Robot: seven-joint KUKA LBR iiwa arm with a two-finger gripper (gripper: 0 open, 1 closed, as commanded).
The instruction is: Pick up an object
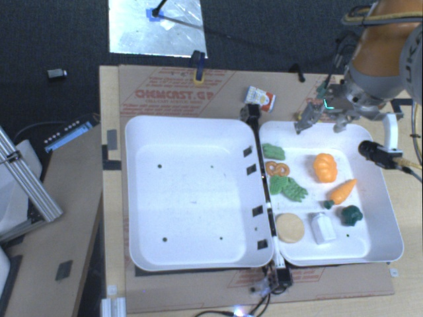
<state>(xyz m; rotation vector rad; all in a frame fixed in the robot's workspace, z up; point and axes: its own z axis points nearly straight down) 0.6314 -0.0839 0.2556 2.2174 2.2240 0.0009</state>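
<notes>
- Camera view: my gripper (323, 119) hangs over the far rim of the right bin (382, 243), two fingers spread apart with nothing between them.
- All the candidates sit in that right bin, nearer the camera than the gripper. The closest is the orange pepper-looking toy (324, 167), almost straight below the fingers in the frame.
- The carrot (342, 191) and the dark green broccoli (351, 214) lie further out past the pepper. The green leafy piece (289, 189), the pretzel (277, 169) and the round cracker (289, 228) are off toward the divider side.
- My guess on handling: these look like light, stiff plastic play food, a bit slick and not fragile.
- I'd go for the pepper, pinching across its rounded middle. The flat cracker looks hard to get fingers under.
</notes>
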